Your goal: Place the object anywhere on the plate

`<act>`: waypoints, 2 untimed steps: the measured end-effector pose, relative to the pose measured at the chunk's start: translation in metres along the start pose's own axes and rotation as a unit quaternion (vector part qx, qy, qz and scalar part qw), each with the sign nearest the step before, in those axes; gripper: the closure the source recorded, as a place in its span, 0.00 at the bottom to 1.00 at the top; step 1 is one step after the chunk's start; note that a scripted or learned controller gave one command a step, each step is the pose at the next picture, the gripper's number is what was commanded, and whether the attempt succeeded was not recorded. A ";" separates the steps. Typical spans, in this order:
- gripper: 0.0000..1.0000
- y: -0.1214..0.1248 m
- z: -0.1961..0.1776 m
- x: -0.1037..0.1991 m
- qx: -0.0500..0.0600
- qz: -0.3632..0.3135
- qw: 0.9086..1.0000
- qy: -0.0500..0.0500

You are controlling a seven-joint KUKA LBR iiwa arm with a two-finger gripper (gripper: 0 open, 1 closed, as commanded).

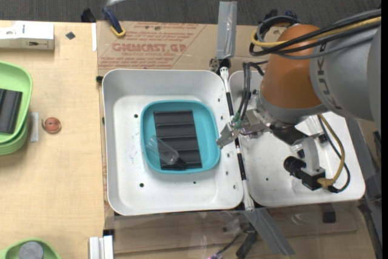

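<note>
camera: one, fixed above bench point(60, 191) | facing: down at a slant | range: moderate, both white bins fully framed, left bin point(121, 179), right bin point(267, 185) | arm point(327, 76) enters from right

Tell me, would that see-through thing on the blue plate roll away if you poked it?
Probably a little. The clear object looks rounded and lies on its side on the ribbed black insert, whose grooves might stop it. It seems light, likely thin plastic, so it could slip. The blue plate has a raised rim.
</note>
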State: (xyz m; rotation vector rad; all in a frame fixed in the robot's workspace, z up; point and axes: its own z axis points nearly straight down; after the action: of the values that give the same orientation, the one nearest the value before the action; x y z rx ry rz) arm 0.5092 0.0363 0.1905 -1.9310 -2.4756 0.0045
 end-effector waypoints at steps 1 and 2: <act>0.00 0.000 0.000 0.000 0.000 0.000 1.000 0.000; 0.00 0.000 0.000 0.000 0.000 0.000 1.000 0.000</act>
State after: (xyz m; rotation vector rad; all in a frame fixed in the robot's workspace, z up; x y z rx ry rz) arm 0.5092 0.0363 0.1905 -1.9310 -2.4756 0.0045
